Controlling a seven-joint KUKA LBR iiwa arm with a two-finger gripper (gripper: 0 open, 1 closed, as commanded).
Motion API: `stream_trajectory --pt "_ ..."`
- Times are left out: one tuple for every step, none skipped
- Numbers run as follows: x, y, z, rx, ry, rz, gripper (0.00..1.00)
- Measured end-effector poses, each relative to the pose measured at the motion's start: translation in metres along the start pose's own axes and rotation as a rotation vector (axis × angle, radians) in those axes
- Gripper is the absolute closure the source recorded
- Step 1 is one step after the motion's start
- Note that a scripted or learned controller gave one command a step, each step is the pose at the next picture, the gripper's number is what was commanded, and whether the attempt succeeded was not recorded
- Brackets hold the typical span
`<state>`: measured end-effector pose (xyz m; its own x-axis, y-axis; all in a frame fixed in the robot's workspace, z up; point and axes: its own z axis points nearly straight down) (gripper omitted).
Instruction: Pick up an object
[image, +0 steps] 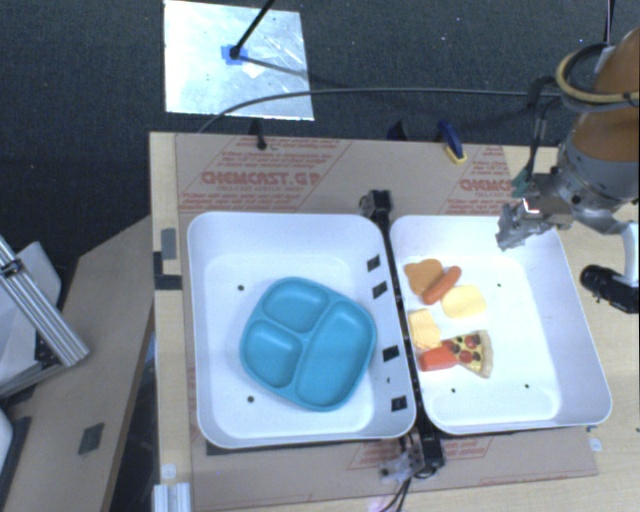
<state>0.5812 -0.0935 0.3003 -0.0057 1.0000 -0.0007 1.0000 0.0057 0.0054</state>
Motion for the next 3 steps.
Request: stream_trajectory --pt "0.053 0.006 0.024 0.004 0.002 -0.004 1.0" --pt "0.115 0.008 0.033 0.004 0.003 -0.005 1.0" --pt "0.165 0.023 0.052 0.004 0.003 -0.004 1.0"
